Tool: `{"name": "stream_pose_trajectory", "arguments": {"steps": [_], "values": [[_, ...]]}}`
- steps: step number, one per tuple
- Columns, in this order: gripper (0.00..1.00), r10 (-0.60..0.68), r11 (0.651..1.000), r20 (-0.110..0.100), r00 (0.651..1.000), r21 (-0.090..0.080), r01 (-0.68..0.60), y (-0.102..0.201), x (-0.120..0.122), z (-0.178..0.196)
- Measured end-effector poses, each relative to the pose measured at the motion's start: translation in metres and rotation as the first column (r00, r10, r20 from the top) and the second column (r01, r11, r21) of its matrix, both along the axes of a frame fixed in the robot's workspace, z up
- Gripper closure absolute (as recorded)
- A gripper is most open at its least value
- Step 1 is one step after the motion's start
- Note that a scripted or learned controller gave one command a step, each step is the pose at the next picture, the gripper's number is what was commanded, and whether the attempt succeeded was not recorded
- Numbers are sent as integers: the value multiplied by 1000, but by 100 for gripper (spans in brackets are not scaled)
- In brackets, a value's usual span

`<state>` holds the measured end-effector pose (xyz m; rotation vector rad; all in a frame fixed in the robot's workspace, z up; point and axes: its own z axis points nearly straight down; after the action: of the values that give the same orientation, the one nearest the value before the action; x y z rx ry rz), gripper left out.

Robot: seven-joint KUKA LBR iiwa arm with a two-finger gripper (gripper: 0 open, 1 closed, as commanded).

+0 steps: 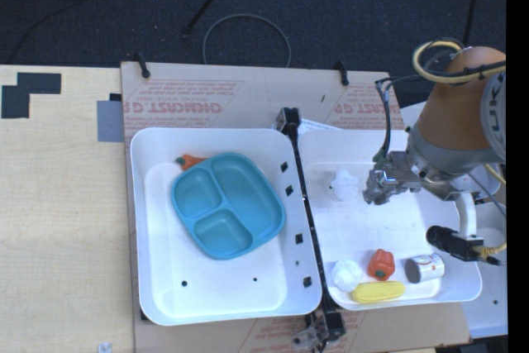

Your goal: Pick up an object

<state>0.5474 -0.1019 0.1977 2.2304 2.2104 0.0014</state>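
Camera view from above: gripper (pixel 378 188), its grip impossible to judge, hangs over right bin (pixel 463 293) holding red pepper (pixel 381 263), corn (pixel 378 291) and can (pixel 425 268); blue tray (pixel 226 205) fills left bin (pixel 157 293).

Robotics lab bench. Evidence: two white bins (pixel 157 178) clamped on printed cardboard (pixel 207 99), loose cables (pixel 248 33) on dark carpet at 12 o'clock, plywood benchtop (pixel 58 211) at 9 o'clock, KUKA arm (pixel 459 116) at 3 o'clock.
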Motion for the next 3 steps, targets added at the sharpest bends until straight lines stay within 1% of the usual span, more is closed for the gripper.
{"name": "stream_pose_trajectory", "arguments": {"steps": [1, 2, 3], "values": [[100, -2, 1000, 1, 1000, 0, 2, -10, -5, 48], [100, 12, 1000, -5, 1000, 2, -12, 33, 6, 38], [100, 12, 1000, -4, 1000, 2, -12, 77, 11, 41]]}}
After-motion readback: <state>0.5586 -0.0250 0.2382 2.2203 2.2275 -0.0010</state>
